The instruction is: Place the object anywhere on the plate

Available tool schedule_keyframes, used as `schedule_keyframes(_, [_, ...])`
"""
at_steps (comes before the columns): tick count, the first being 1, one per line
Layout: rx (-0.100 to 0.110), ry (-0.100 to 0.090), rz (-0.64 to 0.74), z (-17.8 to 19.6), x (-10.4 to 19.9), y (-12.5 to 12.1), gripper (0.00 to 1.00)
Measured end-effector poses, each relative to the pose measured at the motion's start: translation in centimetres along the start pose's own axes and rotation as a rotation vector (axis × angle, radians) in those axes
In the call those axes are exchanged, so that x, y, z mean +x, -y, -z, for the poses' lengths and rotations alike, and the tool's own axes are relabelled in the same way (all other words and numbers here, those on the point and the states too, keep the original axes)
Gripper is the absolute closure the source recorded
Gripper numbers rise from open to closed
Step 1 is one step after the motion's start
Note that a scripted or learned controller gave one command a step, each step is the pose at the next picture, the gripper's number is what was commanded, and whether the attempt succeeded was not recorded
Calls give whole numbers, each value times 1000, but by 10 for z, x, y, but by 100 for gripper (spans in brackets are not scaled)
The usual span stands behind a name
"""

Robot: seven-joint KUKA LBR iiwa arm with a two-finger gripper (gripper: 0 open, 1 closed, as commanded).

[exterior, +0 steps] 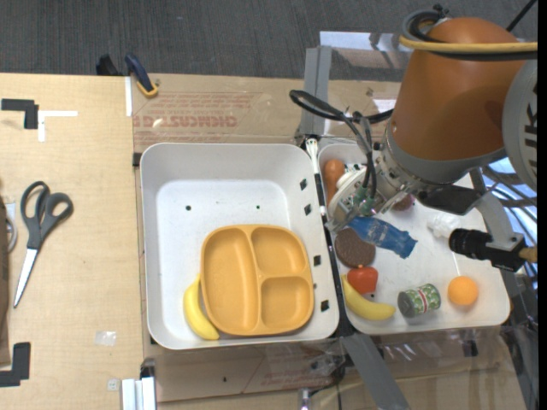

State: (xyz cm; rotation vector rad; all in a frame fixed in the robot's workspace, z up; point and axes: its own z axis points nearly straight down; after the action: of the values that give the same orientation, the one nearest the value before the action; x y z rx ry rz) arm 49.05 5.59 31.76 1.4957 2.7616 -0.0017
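The yellow three-compartment plate lies in the left bin, towards its front. My gripper hangs over the left part of the right bin, under the big orange wrist band. Just below and to the right of it lies a blue packet, tilted, close to the gripper's tip. Whether the two touch is hidden by the arm.
A yellow banana lies against the plate's left edge in the left bin. The right bin holds a brown round disc, a red fruit, a second banana, a green can, an orange ball and an orange item. Scissors lie on the bench at left.
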Motion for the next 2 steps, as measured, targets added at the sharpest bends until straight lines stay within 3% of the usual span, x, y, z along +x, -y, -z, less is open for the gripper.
schedule_keyframes(1, [3,-1,-44,-86,66,-28,100])
schedule_keyframes(2, [4,-1,-93,-90,64,-80,100])
